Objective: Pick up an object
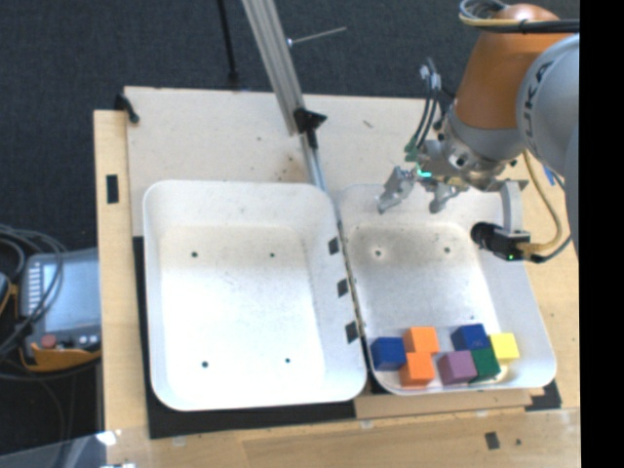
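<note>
Camera view had us looking down on the bench (195,144) with its two white bins side by side. The gripper (418,194) hung over the far edge of the right bin (414,261), fingers spread apart and nothing between them. The arm (507,76) came in from the right, orange band above the wrist.

All the blocks sat bunched along the near edge of the right bin, well apart from the gripper. We counted a blue block (388,352) toward the near left corner, an orange block (421,355) just beside it, then a purple block (454,367), a green block (487,364), another blue block (470,337) behind those, and a yellow block (505,346) toward the near right corner. They looked to be touching or nearly so.

The left bin (244,291) showed us just its speckled white floor. A metal rail (278,61) slanted across the far edge of the bench.
</note>
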Robot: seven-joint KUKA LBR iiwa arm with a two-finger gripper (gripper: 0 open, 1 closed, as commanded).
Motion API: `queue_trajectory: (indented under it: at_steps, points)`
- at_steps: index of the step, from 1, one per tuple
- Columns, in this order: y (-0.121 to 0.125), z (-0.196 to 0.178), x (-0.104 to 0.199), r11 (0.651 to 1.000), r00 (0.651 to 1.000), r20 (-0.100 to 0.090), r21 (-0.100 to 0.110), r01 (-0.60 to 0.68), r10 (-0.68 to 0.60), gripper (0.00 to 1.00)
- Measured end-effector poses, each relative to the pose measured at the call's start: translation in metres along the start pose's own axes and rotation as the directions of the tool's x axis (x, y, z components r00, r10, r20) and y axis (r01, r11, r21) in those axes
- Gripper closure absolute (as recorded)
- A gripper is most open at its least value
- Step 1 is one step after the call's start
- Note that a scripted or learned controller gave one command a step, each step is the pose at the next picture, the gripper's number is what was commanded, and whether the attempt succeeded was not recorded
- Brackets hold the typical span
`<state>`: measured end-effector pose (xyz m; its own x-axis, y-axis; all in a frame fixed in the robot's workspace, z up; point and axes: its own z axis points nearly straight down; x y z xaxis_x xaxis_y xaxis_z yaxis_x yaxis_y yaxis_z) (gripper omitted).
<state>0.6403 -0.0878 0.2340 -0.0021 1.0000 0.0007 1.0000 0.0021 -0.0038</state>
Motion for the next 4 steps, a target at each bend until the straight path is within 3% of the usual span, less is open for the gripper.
queue_trajectory:
  at_steps: [1,4]
  points:
    - [0.001,-0.003,0.0,1.0,1.0,0.0,-0.005,0.0,0.0,0.0]
    - [0.007,0.139,-0.008,1.0,1.0,0.003,-0.001,-0.007,0.007,0.0]
